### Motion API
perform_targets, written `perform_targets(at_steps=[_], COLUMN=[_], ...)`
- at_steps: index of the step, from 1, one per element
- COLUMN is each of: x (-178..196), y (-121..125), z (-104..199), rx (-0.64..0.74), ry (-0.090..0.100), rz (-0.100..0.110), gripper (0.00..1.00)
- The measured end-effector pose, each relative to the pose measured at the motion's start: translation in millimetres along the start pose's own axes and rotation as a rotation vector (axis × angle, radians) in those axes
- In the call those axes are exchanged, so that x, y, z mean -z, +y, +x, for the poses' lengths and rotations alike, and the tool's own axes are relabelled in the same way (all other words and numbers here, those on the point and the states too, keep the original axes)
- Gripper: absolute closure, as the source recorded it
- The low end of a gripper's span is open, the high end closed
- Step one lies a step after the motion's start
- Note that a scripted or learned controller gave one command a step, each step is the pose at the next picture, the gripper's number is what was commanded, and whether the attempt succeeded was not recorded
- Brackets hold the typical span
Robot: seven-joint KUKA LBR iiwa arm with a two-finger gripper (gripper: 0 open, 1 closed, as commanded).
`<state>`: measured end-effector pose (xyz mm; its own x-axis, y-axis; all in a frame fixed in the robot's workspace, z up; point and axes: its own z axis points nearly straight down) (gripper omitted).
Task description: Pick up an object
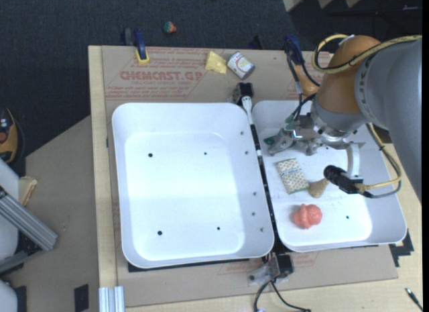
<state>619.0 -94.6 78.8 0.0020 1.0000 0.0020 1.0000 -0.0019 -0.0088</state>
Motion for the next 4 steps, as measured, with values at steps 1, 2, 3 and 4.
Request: perform_targets(at_steps=[1, 2, 3, 4], x=[6, 219, 100, 22], y=[28, 49, 28, 48], z=[-82, -53, -13, -6], rx=[-0.002, 0.006, 0.005, 0.001], ry=[-0.006, -0.007, 0.001, -0.007], rz=[-0.008, -0.03, 0.001, -0.017], gripper=[0.0, 0.0, 0.0, 0.0])
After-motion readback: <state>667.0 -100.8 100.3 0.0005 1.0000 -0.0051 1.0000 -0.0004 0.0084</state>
